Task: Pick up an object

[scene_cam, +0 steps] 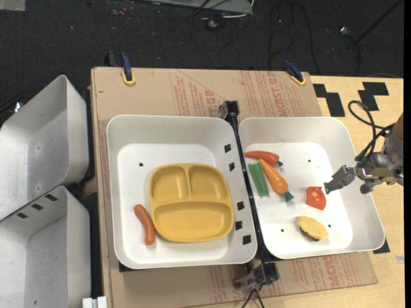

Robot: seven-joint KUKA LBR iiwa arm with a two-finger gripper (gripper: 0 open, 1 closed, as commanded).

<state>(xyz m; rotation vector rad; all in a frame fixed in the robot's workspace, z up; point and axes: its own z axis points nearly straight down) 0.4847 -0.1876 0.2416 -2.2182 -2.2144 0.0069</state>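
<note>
Claw (339, 179): poised at the right bin's (334, 133) right wall, over its inner edge; whether it is spread or pressed together I cannot tell, and nothing shows pinched in it.
Nearest thing: a red toy piece (315, 197), just left of the claw and a little toward the camera, lying compact on the bin floor.
Other candidates: yellow piece (313, 227) nearer the camera; carrot (275, 177), green piece (259, 178) and red pepper (262, 155) farther left.
Left bin (128, 133): yellow divided plate (191, 202), sausage (145, 223) beside it.
Judgement: the red piece is the shortest reach, leftward and down.

Open floor lies between the strawberry (315, 197), carrot (276, 179) and seemingly a taco (313, 228).
</note>
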